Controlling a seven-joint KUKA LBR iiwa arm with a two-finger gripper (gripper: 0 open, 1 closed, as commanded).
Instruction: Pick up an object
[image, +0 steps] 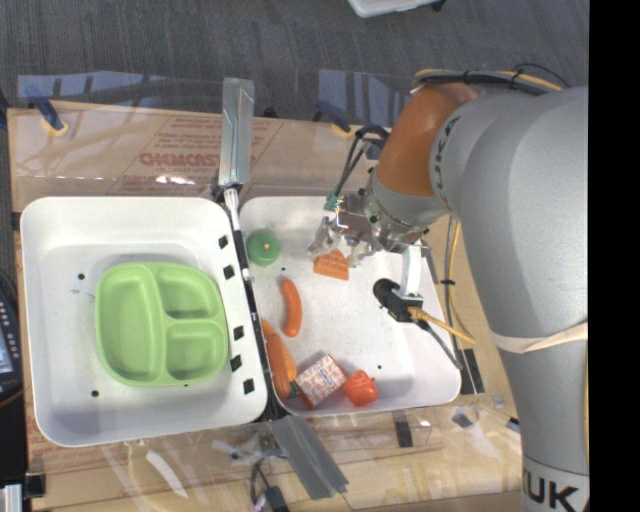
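Tray (158, 322) in left bin (50, 300)

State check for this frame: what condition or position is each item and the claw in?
Claw: low over the right bin, just above the orange wedge.
Green plate: flat in the left bin.
Green ball: resting near the divider.
Sausage: lying loose.
Carton: tilted.

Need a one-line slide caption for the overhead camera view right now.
KUKA arm's gripper poised over an orange wedge in the right bin; a green divided tray sits in the left bin.
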